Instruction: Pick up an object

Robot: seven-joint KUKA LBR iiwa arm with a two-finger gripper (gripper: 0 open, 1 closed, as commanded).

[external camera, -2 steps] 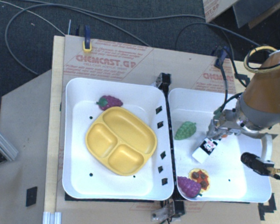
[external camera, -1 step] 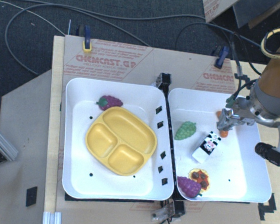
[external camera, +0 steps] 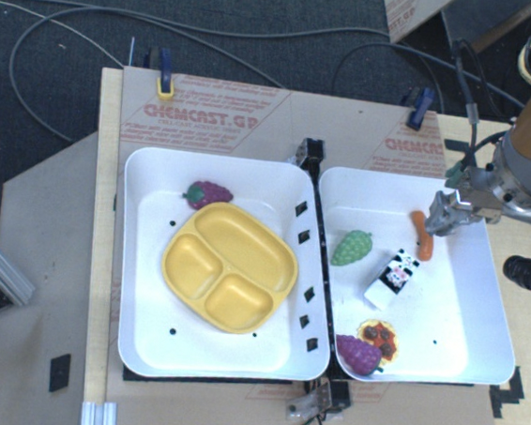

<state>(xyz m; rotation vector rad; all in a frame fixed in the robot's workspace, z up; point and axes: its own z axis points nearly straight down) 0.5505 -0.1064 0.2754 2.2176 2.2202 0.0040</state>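
The right bin (external camera: 481, 314) holds an orange carrot (external camera: 422, 238) near its back. It also holds a green grape bunch (external camera: 352, 247), a black-and-white carton (external camera: 392, 278), a purple grape bunch (external camera: 357, 356) and a small red-and-yellow piece (external camera: 381, 336). My gripper (external camera: 446, 216) hangs over the back of the right bin, just right of and above the carrot's upper end. Whether it touches the carrot is unclear from this angle.
The left bin (external camera: 140, 241) holds a yellow divided plate (external camera: 230, 265) with a purple grape bunch (external camera: 209, 192) behind it. A black divider (external camera: 310, 259) runs between the bins. Clamps (external camera: 165, 81) and cables lie at the board's back edge.
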